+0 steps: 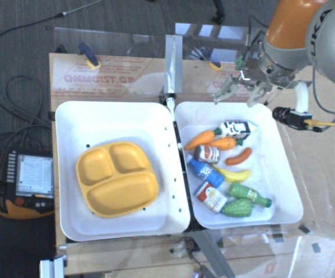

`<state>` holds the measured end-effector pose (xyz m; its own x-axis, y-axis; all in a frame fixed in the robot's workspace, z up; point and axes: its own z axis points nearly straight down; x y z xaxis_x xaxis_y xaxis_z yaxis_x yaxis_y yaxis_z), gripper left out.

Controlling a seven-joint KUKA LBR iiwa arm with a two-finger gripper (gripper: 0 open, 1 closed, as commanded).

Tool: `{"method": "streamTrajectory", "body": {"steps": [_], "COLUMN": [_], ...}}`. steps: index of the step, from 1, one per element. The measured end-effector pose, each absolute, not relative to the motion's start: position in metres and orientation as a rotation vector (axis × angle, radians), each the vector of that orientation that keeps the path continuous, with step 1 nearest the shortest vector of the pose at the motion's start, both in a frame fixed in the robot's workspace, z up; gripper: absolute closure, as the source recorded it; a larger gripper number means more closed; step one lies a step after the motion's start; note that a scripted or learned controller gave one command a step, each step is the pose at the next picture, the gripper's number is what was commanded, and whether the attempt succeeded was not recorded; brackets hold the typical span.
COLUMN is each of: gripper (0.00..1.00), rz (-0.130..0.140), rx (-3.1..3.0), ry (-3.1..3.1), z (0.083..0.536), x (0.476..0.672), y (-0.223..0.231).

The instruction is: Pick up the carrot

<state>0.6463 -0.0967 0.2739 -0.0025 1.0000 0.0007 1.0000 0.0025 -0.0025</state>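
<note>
From the camera above, we see the carrot (201, 138) lying in the right bin (283, 161), near that bin's far left corner, close to the divider between the two bins. Its long axis runs at a slant: the pointed tip aims toward the lower left, the thick end with a small green top toward the upper right. It is smooth, bright orange, tapered, and looks like moulded plastic. A second orange carrot-like piece (225, 143) lies just to its right, pointing more level, beside a black-and-white carton (235, 128). Just below the carrot we see a small can (207, 153) on its side, then a red sausage (239, 156), a blue bottle (206, 172), a yellow banana (235, 174), a red-and-white box (212, 197), a green bottle (250, 194) and a knobbly green piece (236, 208). The left bin (66, 155) holds a yellow three-part plate (117, 178), glossy and rounded. The claw (236, 95) hangs above the far edge of the right bin, well apart from the carrot, its two fingers spread wide with nothing between them. Both bins are shallow white plastic, resting on a table (109, 80) of pale board
</note>
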Motion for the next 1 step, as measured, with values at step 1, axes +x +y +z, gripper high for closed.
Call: {"method": "streamTrajectory", "body": {"steps": [1], "gripper": [0.0], "rz": [0.003], "rx": [-2.127], "ry": [-2.308], "z": [0.1881], "x": [0.5818], "y": [-0.1153]}}
